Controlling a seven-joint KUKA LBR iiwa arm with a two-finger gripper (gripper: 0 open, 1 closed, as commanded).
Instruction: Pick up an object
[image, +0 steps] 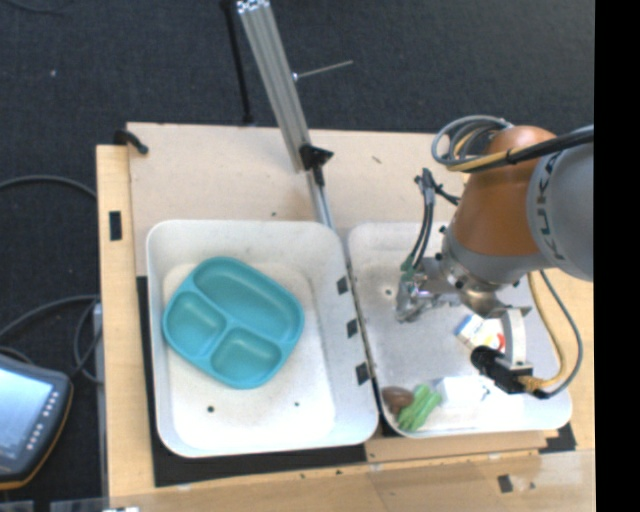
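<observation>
Nearest, in the right bin (560, 405), a green object (423, 406) beside a brown one (397, 398). Left bin (160, 300): teal divided plate (233, 321). Farther, claw (408, 304) over right bin; grip state impossible to tell.

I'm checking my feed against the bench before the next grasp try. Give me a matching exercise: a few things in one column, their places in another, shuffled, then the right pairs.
Things:
1. teal divided plate
2. green object
3. brown object
4. gripper

Places:
A. near corner of the right bin, against the green object's left side
B. over the upper left part of the right bin
C. lying in the left bin
D. near edge of the right bin, just right of the brown object

Pairs: 1-C, 2-D, 3-A, 4-B
</observation>
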